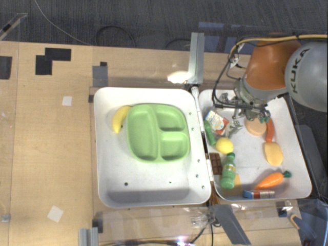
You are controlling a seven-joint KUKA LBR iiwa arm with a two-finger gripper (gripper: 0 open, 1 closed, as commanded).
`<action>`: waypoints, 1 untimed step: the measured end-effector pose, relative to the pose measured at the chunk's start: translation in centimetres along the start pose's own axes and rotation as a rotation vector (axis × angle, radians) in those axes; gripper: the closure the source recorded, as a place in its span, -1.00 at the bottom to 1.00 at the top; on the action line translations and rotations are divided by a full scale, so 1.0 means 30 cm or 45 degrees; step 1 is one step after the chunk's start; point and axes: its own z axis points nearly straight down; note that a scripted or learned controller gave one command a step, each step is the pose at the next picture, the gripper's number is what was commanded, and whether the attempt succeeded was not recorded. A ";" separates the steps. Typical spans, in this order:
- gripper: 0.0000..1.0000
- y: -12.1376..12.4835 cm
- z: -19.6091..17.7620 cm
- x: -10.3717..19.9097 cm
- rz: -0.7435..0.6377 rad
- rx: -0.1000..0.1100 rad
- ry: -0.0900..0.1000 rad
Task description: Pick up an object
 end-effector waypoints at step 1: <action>1.00 -0.025 -0.048 -0.004 0.010 0.012 -0.013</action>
